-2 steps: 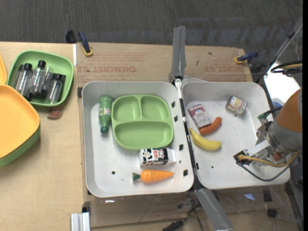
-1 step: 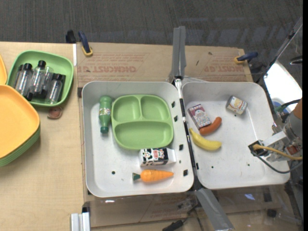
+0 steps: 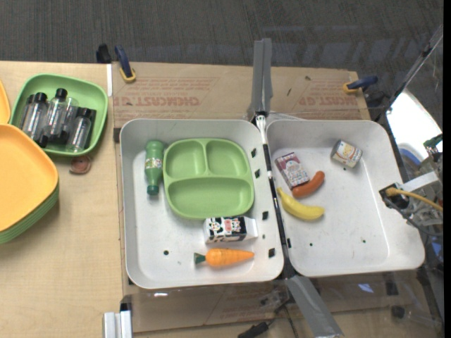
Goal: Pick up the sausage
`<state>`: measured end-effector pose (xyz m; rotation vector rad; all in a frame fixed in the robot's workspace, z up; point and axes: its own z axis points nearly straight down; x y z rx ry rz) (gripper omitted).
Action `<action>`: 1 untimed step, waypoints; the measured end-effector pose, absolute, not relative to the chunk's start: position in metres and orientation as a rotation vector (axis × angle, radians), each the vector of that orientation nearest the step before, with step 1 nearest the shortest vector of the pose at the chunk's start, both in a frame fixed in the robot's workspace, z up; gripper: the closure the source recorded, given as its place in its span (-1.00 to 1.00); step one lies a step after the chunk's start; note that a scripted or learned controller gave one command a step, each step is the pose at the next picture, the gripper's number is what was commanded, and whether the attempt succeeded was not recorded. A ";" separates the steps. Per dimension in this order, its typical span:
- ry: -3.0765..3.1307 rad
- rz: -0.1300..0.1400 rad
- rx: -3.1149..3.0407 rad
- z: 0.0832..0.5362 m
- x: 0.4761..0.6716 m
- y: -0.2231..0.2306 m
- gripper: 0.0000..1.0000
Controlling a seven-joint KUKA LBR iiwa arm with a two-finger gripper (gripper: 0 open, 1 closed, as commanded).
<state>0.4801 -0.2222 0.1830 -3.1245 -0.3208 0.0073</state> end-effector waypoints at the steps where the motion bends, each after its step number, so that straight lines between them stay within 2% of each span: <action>1: -0.321 0.008 -3.124 0.183 0.480 -0.222 -1.00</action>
